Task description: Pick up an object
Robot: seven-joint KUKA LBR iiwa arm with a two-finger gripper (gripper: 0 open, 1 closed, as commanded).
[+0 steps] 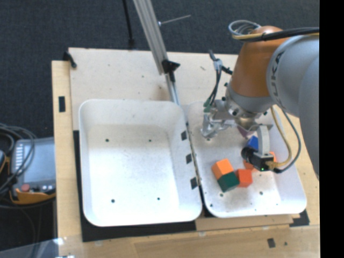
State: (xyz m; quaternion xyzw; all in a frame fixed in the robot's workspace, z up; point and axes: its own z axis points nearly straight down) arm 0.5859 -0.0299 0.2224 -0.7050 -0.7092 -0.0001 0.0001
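We see the arm (pixel 279 69) reaching in from the right over the right bin (pixel 290 198), with its gripper (pixel 210 129) hanging near that bin's far-left corner, close to the rim it shares with the left bin (pixel 91 144). The metal fingers point down toward the bin floor. We cannot tell whether they are spread or closed, and nothing shows between them.

The blocks sit in the middle of the right bin, toward its near edge and apart from the gripper. An orange block (pixel 222 168) touches a green block (pixel 229 181) just nearer to us; both are close to cubes, turned slightly off the bin's edges, so we can give no long axis. A smaller orange-red block (pixel 245 177) lies just right of the green one. A blue piece (pixel 252 143) shows beyond them, partly hidden by the wrist and a black part with a green light (pixel 258 160); its shape is unclear to us.
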